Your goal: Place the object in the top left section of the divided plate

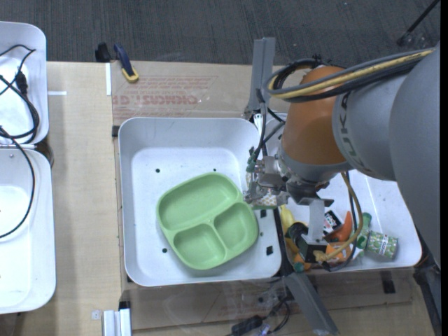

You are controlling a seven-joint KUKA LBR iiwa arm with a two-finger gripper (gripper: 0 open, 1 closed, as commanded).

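Green divided plate (207, 220) beside the jaws (264, 191).

One fixed camera above the bench, looking down at a slant.

It faces the two white bins side by side — the left bin (133, 208) sits whole near the middle of the picture, the right bin (392, 208) is partly covered by the grey and orange arm (350, 124) reaching in from the right. The view is close enough that the bench's near edge runs along the bottom — dark floor (175, 12) lies at the far side.
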